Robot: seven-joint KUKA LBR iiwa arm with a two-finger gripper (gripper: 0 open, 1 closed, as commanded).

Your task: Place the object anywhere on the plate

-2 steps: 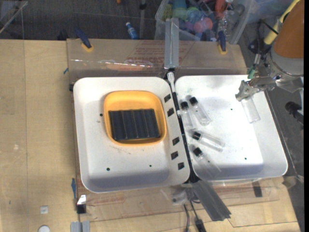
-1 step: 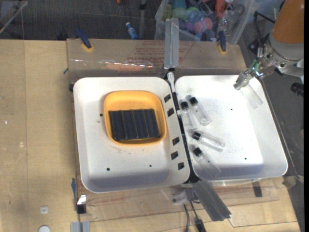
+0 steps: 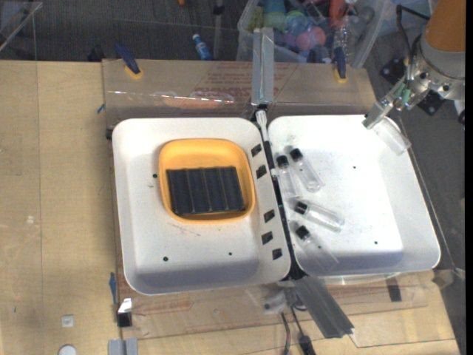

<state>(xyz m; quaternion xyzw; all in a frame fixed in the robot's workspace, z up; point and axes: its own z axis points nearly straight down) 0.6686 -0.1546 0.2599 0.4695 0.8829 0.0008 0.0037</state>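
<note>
We see even, fairly bright overhead light that leaves the two white bins (image 3: 347, 250) nearly washed out with soft shadows under their rims, a dim cluttered background, mild grain throughout, and slight blur on the hand (image 3: 384, 113) at upper right.

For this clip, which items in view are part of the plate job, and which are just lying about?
Job:
- orange plate in the left bin
- clear vials in the right bin
- gripper

Lying about:
- black grid on the plate
- tub of toys behind the bench
- blue clamps
</note>
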